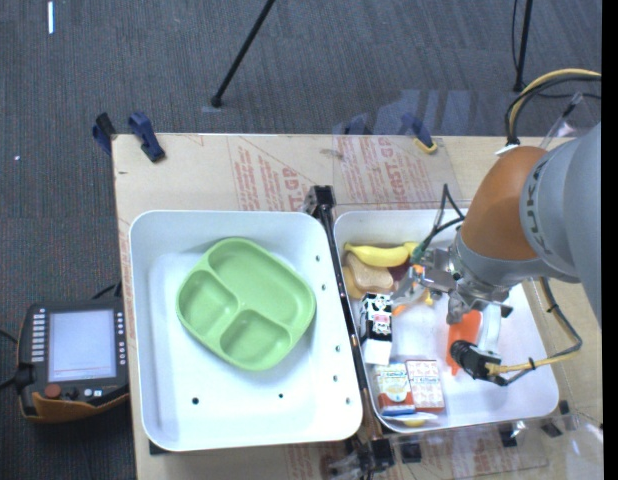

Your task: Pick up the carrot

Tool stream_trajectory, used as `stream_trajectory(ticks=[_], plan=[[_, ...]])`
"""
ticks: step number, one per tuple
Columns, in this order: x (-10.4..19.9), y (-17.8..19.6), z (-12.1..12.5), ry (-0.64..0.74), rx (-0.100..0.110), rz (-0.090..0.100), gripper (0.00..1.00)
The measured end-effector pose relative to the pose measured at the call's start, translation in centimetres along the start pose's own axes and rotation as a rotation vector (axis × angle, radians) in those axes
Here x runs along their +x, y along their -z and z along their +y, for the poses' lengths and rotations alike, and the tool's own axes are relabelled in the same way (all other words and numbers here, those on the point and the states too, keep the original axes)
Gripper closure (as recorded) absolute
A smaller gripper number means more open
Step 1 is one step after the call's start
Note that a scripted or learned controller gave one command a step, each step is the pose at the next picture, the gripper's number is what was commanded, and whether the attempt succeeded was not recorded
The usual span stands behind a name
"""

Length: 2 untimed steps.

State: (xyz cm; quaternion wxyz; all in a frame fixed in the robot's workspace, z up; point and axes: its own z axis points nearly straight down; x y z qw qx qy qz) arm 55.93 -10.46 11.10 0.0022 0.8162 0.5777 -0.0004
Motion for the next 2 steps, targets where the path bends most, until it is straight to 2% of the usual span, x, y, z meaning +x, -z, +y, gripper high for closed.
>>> stream_trajectory(ticks=[1,2], plan=[[0.0,-2.4,7.7,0.09,0.005,0.004,0.0],[0.1,-1.1,7.8,0.092,0.004,0.004,1.0]])
